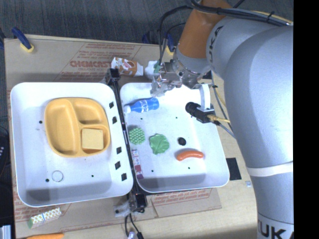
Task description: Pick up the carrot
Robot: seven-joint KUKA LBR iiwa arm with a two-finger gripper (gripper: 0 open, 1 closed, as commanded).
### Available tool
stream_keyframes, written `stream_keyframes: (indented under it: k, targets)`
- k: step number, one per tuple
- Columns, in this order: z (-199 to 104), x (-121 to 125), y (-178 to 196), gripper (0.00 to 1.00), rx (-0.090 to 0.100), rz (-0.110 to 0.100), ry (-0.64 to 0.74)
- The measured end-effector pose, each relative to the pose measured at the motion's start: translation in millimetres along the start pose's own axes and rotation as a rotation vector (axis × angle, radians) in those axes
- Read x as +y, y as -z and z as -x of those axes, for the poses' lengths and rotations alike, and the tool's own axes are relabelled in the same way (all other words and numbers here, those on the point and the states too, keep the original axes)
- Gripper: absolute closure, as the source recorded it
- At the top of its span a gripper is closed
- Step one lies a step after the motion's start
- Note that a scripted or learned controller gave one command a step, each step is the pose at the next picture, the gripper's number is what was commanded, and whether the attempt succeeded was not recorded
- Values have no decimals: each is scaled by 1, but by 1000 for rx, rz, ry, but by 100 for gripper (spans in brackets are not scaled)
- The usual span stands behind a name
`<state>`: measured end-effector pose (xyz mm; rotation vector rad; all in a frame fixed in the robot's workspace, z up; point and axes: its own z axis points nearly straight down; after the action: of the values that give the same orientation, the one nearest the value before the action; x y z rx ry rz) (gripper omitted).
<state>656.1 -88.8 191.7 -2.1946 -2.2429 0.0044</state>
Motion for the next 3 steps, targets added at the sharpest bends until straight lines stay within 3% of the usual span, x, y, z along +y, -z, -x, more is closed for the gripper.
stream_keyframes:
  k: [1, 2, 3]
  targets:
    - [30, -1, 67, 100, -4, 4, 446]
    - [50, 0, 87, 100, -6, 5, 1078]
    - [88, -15, 107, 100, -8, 5, 1331]
